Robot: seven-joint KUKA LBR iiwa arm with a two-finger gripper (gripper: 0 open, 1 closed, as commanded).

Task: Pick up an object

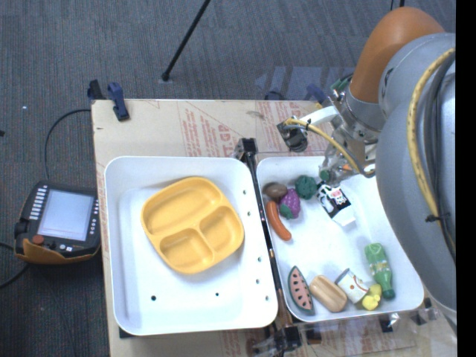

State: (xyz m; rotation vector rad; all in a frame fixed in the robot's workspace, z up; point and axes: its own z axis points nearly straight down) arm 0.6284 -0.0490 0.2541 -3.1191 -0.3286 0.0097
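Arm over the right bin (338,248), nothing seen held.
We see the hand (332,171) low at the right bin's far edge, just above the small black-and-white carton (337,201); we cannot tell how wide it stands or whether it touches the carton. Near it we have green broccoli (306,186), purple grapes (289,202), a brown piece (274,191) and an orange hot dog (279,221) along the bin's left wall. Toward the near edge: a watermelon slice (300,288), a bread roll (328,293), a small white can (351,284), a yellow piece (371,297), and a green bottle (379,268). The left bin (134,288) holds a yellow divided plate (192,223). Both bins sit on the bench (186,125).
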